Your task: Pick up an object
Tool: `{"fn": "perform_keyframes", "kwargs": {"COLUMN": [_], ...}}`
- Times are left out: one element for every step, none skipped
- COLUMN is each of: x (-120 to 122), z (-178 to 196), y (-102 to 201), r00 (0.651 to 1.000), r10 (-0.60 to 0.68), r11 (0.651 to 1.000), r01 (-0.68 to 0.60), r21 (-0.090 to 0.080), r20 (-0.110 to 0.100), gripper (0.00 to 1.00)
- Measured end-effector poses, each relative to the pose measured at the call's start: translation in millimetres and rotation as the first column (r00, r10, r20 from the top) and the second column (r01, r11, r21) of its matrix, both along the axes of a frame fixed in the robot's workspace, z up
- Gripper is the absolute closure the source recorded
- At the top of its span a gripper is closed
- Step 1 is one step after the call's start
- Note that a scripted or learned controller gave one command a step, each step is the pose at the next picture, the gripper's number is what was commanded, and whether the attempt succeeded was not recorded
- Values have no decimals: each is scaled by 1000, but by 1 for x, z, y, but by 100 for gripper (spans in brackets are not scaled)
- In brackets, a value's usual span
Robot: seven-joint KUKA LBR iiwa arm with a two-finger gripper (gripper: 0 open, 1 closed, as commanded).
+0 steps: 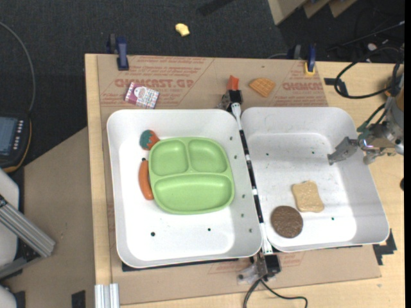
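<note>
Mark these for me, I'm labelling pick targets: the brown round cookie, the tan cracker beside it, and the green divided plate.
brown round cookie point(286, 221), camera view, centre of its top face.
tan cracker point(307, 196), camera view, middle of its upper surface.
green divided plate point(191, 176), camera view, ridge between its compartments.

Even overhead light is washing the white bins point(128, 236) slightly, soft shadows are falling inside their rims, focus is holding mostly sharp.
</note>
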State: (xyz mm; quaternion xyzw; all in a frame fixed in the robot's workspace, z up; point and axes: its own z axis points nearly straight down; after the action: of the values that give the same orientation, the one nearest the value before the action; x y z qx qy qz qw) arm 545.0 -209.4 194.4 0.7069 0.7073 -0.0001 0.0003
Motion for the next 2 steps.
{"fn": "perform_keyframes", "kwargs": {"x": [-15, -11], "z": [-46, -104], "y": [76, 35], "r00": [1000, 1000], "r10": [6, -3], "r11": [1000, 1000], "r01": [-5, 3], "r21": [5, 1], "r20": [-6, -4], "gripper": [0, 0]}}
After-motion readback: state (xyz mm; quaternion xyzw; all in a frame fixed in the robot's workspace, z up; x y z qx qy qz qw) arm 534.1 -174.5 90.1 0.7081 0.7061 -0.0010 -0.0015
